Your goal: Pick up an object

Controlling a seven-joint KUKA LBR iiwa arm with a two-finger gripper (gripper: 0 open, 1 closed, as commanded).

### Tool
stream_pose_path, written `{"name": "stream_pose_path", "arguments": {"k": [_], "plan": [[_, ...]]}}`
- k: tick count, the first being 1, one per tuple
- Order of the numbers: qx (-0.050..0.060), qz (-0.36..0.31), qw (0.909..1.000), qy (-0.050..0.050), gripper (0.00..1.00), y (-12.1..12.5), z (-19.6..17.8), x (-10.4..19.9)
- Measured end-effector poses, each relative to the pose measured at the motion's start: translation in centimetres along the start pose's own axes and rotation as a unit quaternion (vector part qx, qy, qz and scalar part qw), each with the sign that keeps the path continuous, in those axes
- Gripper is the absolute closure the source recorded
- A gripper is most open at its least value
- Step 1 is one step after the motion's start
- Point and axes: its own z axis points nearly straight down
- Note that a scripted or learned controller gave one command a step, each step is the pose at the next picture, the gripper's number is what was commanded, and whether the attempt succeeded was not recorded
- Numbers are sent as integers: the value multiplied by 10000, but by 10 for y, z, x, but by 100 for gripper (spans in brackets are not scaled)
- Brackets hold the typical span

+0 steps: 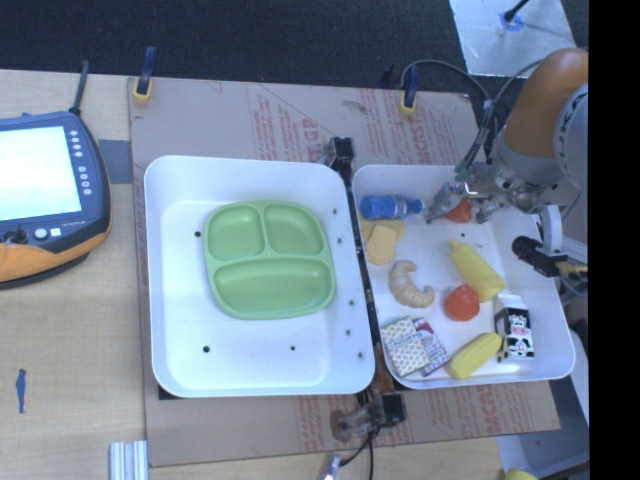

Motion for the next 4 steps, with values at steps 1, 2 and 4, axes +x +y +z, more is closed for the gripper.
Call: {"name": "stream_pose_path", "arguments": {"k": [1,2,4], "plan": [[12,-3,10000,3,0,0,0,9],[-11,7,10000,-12,0,-65,1,5],[-28,2,10000,-5,100,-36,-87,75]]}}
